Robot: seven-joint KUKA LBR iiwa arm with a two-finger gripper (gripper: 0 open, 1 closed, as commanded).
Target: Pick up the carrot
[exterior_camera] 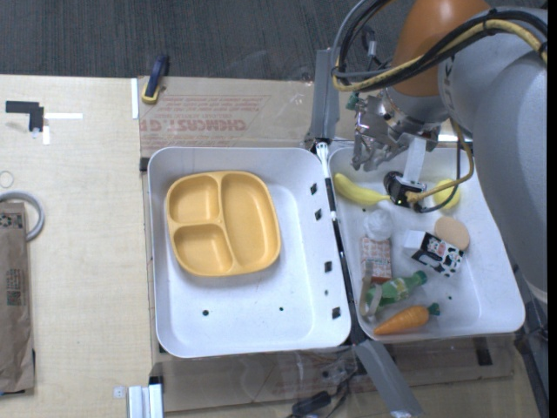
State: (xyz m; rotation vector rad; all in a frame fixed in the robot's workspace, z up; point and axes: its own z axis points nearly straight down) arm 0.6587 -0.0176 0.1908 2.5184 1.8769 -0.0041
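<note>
Carrot (pixel 406 320) lies at the near edge of the right bin (pixel 496 233), tip pointing left, just below a green bottle (pixel 393 289). Arm (pixel 487 50) enters from the right; claw (pixel 372 153) hangs over the bin's far left corner, just above a banana (pixel 361 191), well apart from the carrot. Whether the claw is open or closed: cannot tell. Left bin (pixel 244 312) holds a yellow 3-compartment plate (pixel 223 222). Worktop (pixel 70 259) lies to the left.

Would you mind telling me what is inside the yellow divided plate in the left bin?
The yellow divided plate shows three compartments with nothing in them. It rests on the left bin; the bin floor under it is covered.
</note>
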